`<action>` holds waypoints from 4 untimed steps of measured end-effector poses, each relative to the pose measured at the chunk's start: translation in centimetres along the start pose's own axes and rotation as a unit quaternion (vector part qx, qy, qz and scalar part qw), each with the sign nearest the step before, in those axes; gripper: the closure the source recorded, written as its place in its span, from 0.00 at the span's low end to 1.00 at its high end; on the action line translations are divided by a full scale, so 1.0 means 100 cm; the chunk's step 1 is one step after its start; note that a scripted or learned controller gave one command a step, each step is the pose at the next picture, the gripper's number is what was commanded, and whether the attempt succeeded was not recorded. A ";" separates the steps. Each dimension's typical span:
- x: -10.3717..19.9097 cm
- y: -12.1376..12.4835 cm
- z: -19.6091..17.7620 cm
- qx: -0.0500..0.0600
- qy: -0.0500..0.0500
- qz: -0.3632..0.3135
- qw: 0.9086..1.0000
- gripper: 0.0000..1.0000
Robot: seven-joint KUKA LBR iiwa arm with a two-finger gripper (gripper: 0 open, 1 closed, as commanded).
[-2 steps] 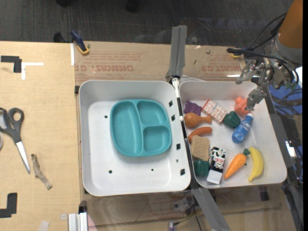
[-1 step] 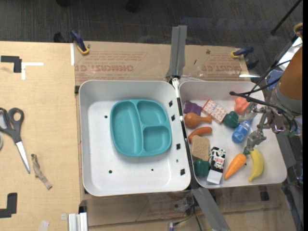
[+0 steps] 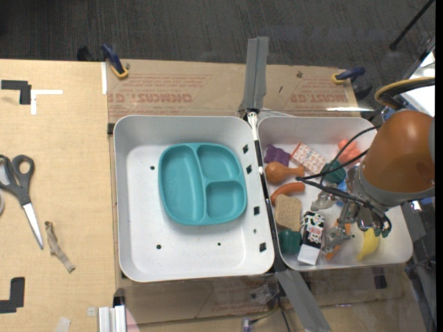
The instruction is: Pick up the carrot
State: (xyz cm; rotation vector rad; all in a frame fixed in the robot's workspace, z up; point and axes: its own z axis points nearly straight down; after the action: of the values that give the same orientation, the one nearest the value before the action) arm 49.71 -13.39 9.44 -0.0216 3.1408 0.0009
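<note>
- The gripper (image 3: 339, 235) hangs low over the right bin (image 3: 287, 123), near its front edge; its metal fingers are lost among cables and toys, and I cannot tell how they stand.
- Just beside the gripper lie a yellow banana (image 3: 369, 243) towards the bin's front right corner and a cow-print carton (image 3: 312, 235) on the other side, near the front edge.
- The carrot (image 3: 286, 189), orange and long, lies by the bin's left wall at about mid-depth, apart from the gripper, with a tan slice of bread (image 3: 288, 213) touching its front side.
- Behind the carrot sit an orange pear-shaped toy (image 3: 278, 171), a purple toy (image 3: 276, 155) and a red-and-white box (image 3: 307, 158); a green piece (image 3: 288, 240) lies at the front left corner.
- The arm (image 3: 401, 151) comes in over the bin's right edge, its orange band bulking above the wrist, black cables trailing from it across the toys.
- The left bin (image 3: 131, 185) holds a teal divided plate (image 3: 203, 183) near its centre, leaning towards the right wall.
- Both bins rest on brown cardboard (image 3: 173, 88) held at the back edge by blue-and-yellow clamps (image 3: 115, 59); a grey bar (image 3: 255, 71) runs back from between the bins.
- On the wooden bench (image 3: 55, 185), near the left edge, lie scissors (image 3: 22, 196) and a small strip of tape (image 3: 59, 247).
- Dark carpet (image 3: 180, 12) fills the floor behind the bench.
</note>
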 end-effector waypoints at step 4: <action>-0.004 -0.087 -0.007 0.001 -0.002 -0.105 0.994 1.00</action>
State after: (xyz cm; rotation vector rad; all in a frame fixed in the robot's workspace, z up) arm 50.18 -22.12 10.12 -0.3501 3.1168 -0.0015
